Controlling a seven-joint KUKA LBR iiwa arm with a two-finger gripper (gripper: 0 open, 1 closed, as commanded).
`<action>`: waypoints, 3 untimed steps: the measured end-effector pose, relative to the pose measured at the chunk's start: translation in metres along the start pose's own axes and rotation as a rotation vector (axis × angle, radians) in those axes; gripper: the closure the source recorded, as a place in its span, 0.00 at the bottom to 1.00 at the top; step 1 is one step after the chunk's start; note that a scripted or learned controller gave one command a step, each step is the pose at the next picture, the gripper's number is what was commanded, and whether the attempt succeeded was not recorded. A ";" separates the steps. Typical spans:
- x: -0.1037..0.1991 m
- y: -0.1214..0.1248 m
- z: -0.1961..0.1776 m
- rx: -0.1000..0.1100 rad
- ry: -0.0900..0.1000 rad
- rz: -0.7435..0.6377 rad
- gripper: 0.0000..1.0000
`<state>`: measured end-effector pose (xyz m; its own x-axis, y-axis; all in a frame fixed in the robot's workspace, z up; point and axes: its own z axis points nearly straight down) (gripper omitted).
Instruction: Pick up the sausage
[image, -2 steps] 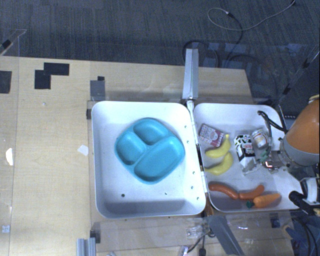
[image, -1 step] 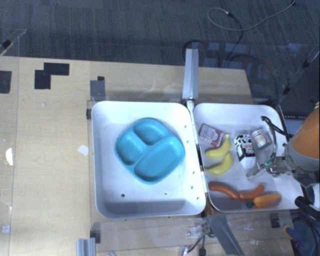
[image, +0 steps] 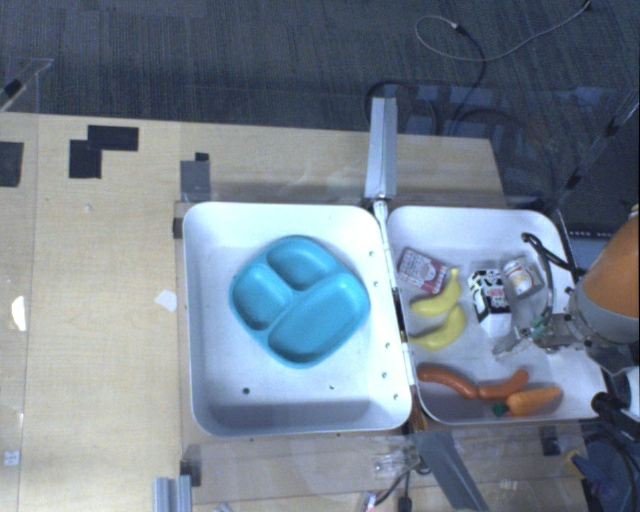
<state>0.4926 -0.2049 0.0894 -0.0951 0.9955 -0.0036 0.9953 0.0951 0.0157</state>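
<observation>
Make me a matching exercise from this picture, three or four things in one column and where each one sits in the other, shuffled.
Things:
1. blue three-compartment plastic plate
2. long reddish-brown sausage
3. pair of yellow bananas
4. orange carrot

Places:
A. right bin, near front wall, left part
B. left bin, middle
C. right bin, front right corner area
D. right bin, left side, mid-depth

Pairs: 1-B, 2-A, 3-D, 4-C

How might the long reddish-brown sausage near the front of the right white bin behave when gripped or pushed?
The long reddish-brown sausage looks round and smooth, so it would probably roll or slip. Its slight curve suggests it may bend. A push might nudge the orange carrot lying beside it.
</observation>
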 end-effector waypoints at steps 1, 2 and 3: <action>0.000 0.000 0.000 0.000 0.000 -0.022 0.00; -0.001 0.000 0.000 0.000 -0.002 -0.064 0.00; -0.001 0.000 0.000 0.000 -0.002 -0.090 0.00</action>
<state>0.4924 -0.2060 0.0895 -0.1842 0.9829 -0.0072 0.9828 0.1843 0.0153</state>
